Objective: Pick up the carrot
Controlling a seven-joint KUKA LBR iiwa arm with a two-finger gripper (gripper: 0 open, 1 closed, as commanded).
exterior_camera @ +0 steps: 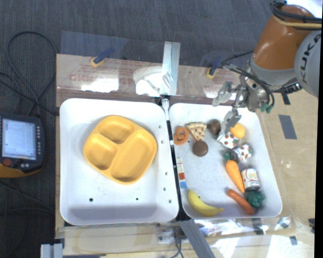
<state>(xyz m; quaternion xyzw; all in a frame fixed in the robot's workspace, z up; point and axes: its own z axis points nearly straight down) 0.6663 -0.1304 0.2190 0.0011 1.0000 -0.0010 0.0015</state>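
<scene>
Carrot [235, 176] lying slantwise in right bin [273, 180], just beside small can [251, 178], above second carrot with green top [242, 201]. Banana [204, 204] near front edge. Gripper [233, 119] up by far end, fingers spread, nothing between.

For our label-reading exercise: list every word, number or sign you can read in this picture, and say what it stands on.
"KU": part of a black brand name on the grey arm; the rest is cut off.
Small can: its label is too blurred to read.
Handheld control pendant: its screen text is too small to read.
</scene>
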